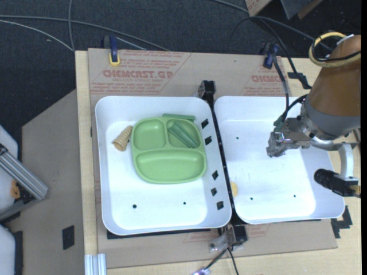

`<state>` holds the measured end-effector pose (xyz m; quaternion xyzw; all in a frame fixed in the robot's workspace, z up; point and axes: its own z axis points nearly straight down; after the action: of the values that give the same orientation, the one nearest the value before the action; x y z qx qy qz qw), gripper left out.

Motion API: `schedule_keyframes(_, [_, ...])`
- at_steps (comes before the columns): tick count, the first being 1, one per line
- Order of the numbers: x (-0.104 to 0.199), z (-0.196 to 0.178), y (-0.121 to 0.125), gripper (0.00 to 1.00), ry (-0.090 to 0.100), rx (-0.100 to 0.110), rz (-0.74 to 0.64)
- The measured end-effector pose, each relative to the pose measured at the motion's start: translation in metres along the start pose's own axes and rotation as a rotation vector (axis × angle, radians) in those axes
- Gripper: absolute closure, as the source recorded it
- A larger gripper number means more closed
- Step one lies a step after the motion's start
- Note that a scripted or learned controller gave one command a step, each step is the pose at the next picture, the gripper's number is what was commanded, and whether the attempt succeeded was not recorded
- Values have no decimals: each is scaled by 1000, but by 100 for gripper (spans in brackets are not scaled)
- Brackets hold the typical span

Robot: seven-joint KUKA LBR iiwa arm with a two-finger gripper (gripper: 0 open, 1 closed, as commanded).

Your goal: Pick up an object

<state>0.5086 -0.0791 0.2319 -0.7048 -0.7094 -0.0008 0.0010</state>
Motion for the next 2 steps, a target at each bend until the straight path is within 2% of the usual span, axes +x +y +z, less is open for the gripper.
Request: schedule_keyframes(2, [112, -6, -11, 100, 1, 3, 0])
